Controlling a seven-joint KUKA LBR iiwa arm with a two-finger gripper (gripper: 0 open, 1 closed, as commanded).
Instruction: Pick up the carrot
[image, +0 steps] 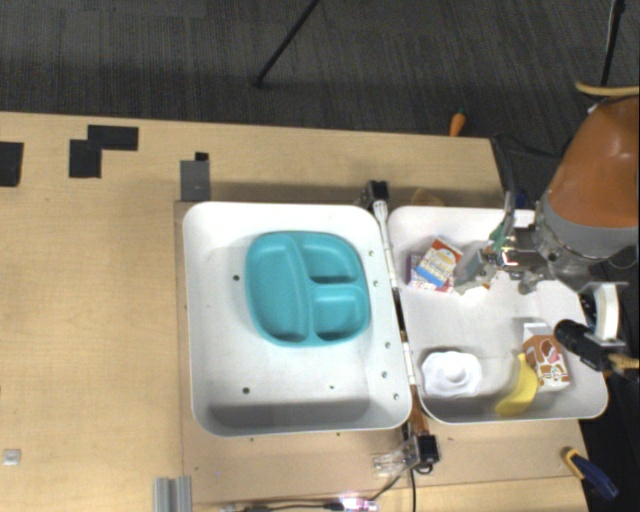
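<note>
Orange-banded arm (598, 160) overhead, gripper (480, 262) low in right bin (600, 400); approach step.
Finger spread indiscernible; carrot unidentified among carton (435, 266), banana (518, 390), white cup (450, 372); locating required before descent.

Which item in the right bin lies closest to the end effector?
The red, white and blue carton, just left of the end effector; the white cup, banana and brown carton lie nearer the bin's front.

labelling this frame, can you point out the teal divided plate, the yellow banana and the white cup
teal divided plate (305, 288): camera view, on its central divider.
yellow banana (519, 391): camera view, on the middle of its curved body.
white cup (450, 373): camera view, on its top.
</note>
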